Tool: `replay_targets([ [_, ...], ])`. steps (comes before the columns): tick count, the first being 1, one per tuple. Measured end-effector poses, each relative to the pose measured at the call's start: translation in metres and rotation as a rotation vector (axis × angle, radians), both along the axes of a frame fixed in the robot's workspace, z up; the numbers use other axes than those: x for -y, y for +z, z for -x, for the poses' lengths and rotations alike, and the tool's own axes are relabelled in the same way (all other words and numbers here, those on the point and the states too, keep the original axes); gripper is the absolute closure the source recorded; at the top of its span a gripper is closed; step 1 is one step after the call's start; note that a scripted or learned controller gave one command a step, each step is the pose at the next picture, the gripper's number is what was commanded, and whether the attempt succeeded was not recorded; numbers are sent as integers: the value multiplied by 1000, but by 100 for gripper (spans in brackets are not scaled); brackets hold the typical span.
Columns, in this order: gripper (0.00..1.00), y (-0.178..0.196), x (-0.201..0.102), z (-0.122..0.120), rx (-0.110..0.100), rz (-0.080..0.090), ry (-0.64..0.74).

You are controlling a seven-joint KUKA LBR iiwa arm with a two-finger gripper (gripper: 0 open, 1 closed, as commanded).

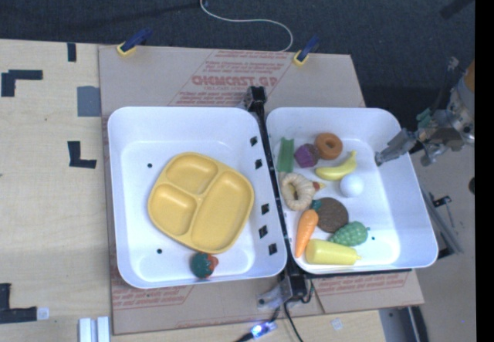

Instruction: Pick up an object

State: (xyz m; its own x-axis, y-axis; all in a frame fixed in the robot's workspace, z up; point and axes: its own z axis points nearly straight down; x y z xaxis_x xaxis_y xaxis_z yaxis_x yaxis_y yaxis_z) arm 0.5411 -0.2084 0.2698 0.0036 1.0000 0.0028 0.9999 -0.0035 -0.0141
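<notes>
Two white bins sit side by side at mid-frame. In the left bin point(123, 178) we see a yellow divided tray point(201, 201) and, below it near the bin's lower wall, a small green-and-red toy point(204, 264). The right bin point(401, 201) holds the pile of candidates: a green strip point(286, 154), a purple piece point(306, 155), a brown doughnut point(329, 146), a banana point(337, 170), a pale ring point(297, 191), a carrot point(306, 233), a brown disc point(332, 214), a white egg point(352, 186), a green cluster point(351, 235) and a yellow block point(332, 253). At the frame's right edge the gripper point(390, 151) hangs over the right bin's upper right wall; one finger slants toward the lower left (whether the jaws stand apart or together, we cannot tell). We judge the egg and banana nearest, lying just left of and below the fingertip, the banana's long axis running roughly left to right.
</notes>
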Motion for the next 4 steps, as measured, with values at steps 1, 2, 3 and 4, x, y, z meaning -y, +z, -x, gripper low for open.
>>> replay_targets([
  [1,0,7,-1,-2,13,3,4],
  [2,0,-56,4,-2,7,2,4],
  [3,0,-119,7,-2,8,2,5],
  [4,0,-182,9,-6,9,2,5],
])
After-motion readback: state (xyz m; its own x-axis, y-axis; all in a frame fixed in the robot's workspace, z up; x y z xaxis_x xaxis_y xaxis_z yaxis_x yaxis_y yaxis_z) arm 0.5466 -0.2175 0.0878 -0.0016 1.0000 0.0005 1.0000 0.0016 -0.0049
